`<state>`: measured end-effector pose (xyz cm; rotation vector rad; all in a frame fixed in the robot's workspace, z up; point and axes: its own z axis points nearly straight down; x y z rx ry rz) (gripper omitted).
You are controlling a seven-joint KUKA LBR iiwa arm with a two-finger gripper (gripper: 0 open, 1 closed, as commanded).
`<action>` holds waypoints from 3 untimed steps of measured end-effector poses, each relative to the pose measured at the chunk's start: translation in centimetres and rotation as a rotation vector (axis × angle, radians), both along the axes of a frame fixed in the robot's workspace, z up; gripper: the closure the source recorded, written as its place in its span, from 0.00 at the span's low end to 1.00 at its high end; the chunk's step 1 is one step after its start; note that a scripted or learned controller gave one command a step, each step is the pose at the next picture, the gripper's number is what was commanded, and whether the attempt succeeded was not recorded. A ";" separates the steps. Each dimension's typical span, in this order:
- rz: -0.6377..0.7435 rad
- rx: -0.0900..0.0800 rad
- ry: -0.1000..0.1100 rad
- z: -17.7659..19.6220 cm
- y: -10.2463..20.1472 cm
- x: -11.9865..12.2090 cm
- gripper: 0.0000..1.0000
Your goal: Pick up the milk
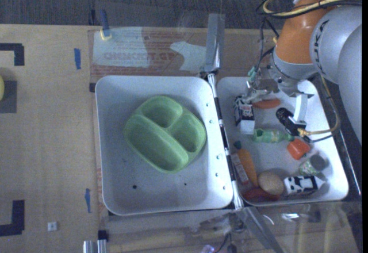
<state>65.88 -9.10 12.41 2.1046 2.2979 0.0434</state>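
**Hand above the milk in the right bin**

The hand (257,92) hovers over the small black-and-white milk carton (244,114), lying near the left wall of the right shallow white bin (333,186). Whether it is open cannot be told (too small). The green divided plastic plate (165,133) fills the left bin (115,188).

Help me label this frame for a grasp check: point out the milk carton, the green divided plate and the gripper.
milk carton (245,115): camera view, on its black-and-white side.
green divided plate (165,133): camera view, on the ridge between its compartments.
gripper (256,92): camera view, at the fingertips above the carton.
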 end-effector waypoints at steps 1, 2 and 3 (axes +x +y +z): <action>0.145 -0.006 0.037 6.1 4.6 -5.8 1.00; 0.310 -0.009 0.037 8.3 7.5 -12.5 1.00; 0.244 -0.008 0.038 6.0 4.7 -18.0 1.00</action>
